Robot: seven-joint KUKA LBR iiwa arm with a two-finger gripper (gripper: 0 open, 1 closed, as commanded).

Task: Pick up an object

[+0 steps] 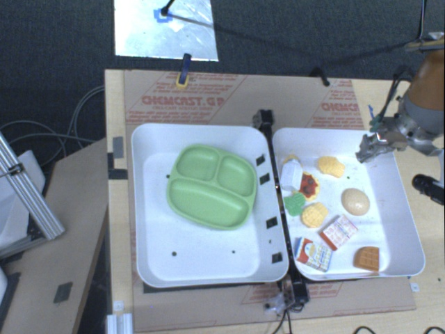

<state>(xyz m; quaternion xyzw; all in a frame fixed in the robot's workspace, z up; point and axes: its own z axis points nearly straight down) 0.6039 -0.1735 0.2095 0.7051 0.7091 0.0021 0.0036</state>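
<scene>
The hand (370, 149), its grip impossible to tell, hung over the right bin's (402, 207) far edge above scattered toy food, while the left bin (149, 186) held a green divided plate (211, 186).

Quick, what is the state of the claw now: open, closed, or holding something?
Claw: cannot be told; it is above the right bin's far edge.

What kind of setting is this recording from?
Probably a robotics lab bin-picking station: two white bins on a cardboard-topped bench, toy food in the right one, a green divided plate in the left, loose cables around.
</scene>
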